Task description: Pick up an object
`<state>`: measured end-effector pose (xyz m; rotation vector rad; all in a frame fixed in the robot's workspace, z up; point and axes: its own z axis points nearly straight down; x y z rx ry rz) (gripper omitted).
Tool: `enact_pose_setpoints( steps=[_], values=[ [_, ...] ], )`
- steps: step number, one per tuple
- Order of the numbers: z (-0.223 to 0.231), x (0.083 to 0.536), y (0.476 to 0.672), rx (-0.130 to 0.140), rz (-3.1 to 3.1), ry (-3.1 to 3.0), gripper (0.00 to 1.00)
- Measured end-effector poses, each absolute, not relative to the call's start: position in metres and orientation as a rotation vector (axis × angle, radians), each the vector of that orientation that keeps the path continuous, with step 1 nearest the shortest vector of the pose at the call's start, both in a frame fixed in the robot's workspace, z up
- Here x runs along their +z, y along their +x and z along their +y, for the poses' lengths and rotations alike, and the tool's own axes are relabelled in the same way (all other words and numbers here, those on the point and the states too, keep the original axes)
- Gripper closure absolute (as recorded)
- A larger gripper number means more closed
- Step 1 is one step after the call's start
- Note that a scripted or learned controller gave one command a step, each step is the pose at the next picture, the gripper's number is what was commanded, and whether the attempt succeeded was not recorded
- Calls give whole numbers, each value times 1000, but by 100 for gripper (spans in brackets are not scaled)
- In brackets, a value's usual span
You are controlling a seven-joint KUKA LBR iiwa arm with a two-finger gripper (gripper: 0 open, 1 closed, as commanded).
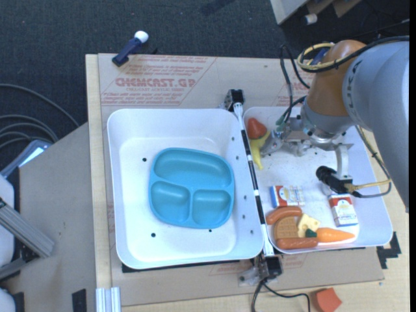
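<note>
My gripper (283,140) hangs low over the back of the right bin (374,194), below the orange wrist band. Just to its left a red-orange toy fruit (257,129) lies against the bin's left wall, with a yellow banana (258,153) in front of it. Nothing shows between the gripper's tips. At the bin's front lie a small red-and-white box (286,195), a sausage (286,212), a brown round cookie (285,228), a piece of cheese (307,224), a carrot (335,234) and a red-and-white carton (342,211).
The left bin (123,174) holds a blue divided plate (192,187). A blue-and-white marker (130,48) lies on the cardboard behind the bins. An orange block (327,299) sits on the bench in front of the right bin.
</note>
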<state>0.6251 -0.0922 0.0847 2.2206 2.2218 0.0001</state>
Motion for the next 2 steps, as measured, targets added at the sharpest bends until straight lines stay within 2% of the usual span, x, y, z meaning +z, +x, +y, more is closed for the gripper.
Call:
enact_pose_setpoints(
  steps=[1,2],
  values=[
    [-92,95,625,2,2221,2220,100],
    [-92,95,625,2,2221,2220,0]
  ],
)
